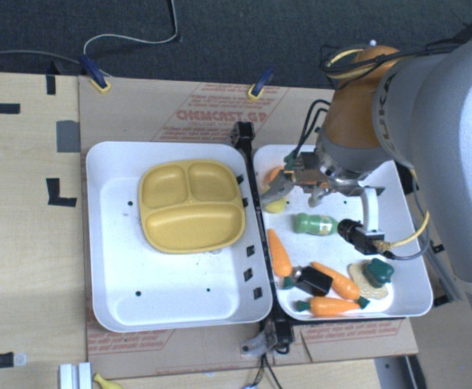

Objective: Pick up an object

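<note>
My gripper hangs over the upper left corner of the right bin, fingers spread open with nothing between them. One finger points down-left, close to a small yellow piece and an orange piece by the bin's left wall. A pale green bottle-like object lies just below the gripper. Lower in the bin lie three toy carrots, a black block, and a dark teal item on a beige disc.
The left bin holds a yellow divided plate near its upper middle. A black divider runs between the bins. The grey arm and its orange band cover the right bin's upper right. Cables trail across the dark floor behind.
</note>
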`<action>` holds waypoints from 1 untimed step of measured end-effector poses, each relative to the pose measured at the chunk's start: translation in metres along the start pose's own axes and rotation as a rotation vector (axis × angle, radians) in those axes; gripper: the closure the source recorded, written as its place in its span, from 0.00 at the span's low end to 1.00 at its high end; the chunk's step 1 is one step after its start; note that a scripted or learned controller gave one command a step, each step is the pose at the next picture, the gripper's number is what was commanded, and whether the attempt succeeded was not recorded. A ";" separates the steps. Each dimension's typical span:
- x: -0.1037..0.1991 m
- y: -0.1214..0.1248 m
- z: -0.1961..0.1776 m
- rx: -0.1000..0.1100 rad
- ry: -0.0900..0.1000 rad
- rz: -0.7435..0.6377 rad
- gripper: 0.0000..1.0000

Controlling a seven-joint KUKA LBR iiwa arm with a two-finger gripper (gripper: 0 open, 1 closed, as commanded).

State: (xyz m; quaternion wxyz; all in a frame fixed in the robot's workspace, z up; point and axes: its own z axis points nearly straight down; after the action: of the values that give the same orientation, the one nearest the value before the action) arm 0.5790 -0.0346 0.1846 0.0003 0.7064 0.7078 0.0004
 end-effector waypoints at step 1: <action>-0.065 -0.052 0.077 0.005 -0.001 0.003 0.00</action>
State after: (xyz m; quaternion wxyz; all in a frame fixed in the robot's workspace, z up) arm 0.5271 -0.0994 0.1075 -0.0012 0.7074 0.7069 -0.0015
